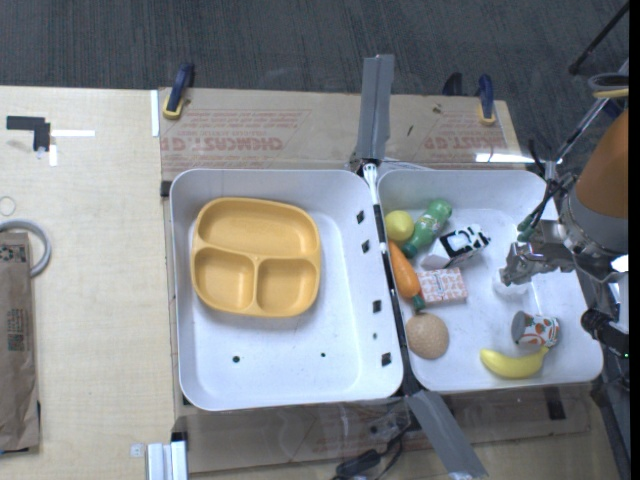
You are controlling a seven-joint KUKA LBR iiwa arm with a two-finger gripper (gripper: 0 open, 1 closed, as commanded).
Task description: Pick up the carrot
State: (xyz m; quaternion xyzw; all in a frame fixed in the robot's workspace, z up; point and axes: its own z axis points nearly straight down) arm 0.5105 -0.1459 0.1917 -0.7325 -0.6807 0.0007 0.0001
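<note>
You see the arm (610,183) at right: an orange rounded band over a grey wrist, thin black cables alongside, and a small silver-metal pincer (518,266).

You are looking at an evenly lit scene, with soft light falling from overhead. The two white bins (190,298) come out bright, close to washed out along their rims, while the dark floor (300,18) at the top stays dim. Shadows are short and faint: the yellow plate (257,256) casts only a thin edge beneath it. The banana (512,363) and carrot (404,271) read in clear colour. Fine detail is soft throughout, and the pincer (522,265) looks slightly smeared. The desk (90,218) shows no glare.
</note>
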